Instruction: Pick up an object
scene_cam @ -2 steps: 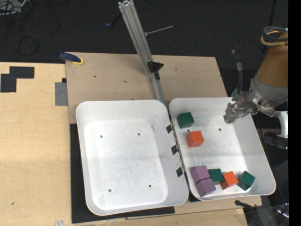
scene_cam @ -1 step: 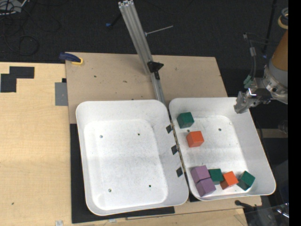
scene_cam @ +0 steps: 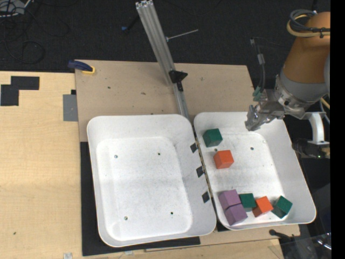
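Nearest the camera, along the bottom edge of my right bin (scene_cam: 302,188), a cluster of blocks sits packed together: a purple block (scene_cam: 232,206) at the left, a small dark green block (scene_cam: 248,200) touching it, an orange block (scene_cam: 263,205) just beside that, and another green block (scene_cam: 282,206) in the bin's lower right corner. Farther up the same bin, an orange cube (scene_cam: 223,159) lies alone near the left wall, and a green cube (scene_cam: 212,137) rests just above it, the two close but apart.

At the bin's upper right rim hangs my gripper (scene_cam: 254,123), pointing down and to the left, above the white floor and well apart from every block. Nothing lies between its tips that I can make out, and whether it is open or closed I cannot tell at this angle. My grey wrist and orange band (scene_cam: 307,53) rise behind it toward the right.

Beside this bin, touching it along a seam with black clips, lies the left bin (scene_cam: 108,139). Both rest on the wooden table (scene_cam: 38,161). A slanted aluminium rail (scene_cam: 159,42) runs down to the bins' shared upper corner.
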Tool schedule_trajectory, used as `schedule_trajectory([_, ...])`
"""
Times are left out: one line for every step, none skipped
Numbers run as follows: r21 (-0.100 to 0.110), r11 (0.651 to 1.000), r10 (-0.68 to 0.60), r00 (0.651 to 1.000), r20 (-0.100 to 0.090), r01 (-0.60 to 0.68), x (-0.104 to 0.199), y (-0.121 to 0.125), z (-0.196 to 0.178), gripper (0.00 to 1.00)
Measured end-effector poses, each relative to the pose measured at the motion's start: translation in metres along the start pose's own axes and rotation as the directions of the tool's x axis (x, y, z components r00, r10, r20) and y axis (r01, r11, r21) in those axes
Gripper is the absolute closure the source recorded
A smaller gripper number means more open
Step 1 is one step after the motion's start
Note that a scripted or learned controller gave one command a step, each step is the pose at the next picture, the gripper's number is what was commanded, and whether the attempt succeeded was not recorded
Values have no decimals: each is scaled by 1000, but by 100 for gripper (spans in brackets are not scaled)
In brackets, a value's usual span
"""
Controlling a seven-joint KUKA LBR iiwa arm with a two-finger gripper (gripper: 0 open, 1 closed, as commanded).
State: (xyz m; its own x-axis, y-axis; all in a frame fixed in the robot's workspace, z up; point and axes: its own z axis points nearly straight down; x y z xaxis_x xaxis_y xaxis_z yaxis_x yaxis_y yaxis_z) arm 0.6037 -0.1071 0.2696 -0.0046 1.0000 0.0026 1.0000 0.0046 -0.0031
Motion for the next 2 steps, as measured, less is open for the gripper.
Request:
schedule_trajectory([1,1000,-1,1000,0,1,58,2,3,100])
schedule_trajectory([1,1000,0,1000,0,0,106,1,11,100])
